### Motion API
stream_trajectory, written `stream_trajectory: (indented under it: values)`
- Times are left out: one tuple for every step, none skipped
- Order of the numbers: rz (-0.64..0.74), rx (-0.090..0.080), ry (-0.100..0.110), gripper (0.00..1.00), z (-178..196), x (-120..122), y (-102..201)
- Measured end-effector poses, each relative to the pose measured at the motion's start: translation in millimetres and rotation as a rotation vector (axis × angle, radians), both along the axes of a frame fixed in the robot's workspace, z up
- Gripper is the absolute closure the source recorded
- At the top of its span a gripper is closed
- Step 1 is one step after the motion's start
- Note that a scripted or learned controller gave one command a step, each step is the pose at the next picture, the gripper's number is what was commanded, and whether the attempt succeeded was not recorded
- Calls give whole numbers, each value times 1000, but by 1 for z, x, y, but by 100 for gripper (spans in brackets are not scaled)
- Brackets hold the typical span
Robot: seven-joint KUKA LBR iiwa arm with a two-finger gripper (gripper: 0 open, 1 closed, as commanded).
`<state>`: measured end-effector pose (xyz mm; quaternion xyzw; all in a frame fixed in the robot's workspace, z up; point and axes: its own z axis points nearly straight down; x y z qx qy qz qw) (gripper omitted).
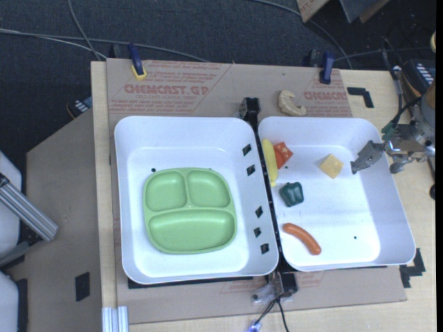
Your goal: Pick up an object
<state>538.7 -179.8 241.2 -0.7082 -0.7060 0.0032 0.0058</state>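
Right bin (387, 244) holds five pickable items, mostly in its left and upper part. Yellow cheese-like block (331, 165) sits upper centre, free on all sides, nearest the gripper. Red wedge (282, 153) lies upper left, touching or just beside the yellow banana-like piece (268, 162), which runs along the left wall. Green pepper-like piece (291, 194) is just below those two, near the left wall but apart from it. Orange-red sausage (302, 238) lies slanted lower left, close to the front wall. The bin floor's right half and lower-right corner are bare white: plenty of room there.

Left bin (128, 206) carries a green three-compartment tray (189, 209), centred, a clear margin around it to every wall.

Beige piece (291, 102) lies on the board behind the right bin, outside it.

Gripper (365, 159) is over the right bin's upper-right area, near the right wall, pointing left toward the cheese-like block with a gap between. Nothing visible between the fingers; can't tell whether the jaws are spread or closed. Arm enters from the right edge.
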Motion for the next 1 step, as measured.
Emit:
stream_trajectory:
  values:
    - [3,-3,-12,0,6,2,0]
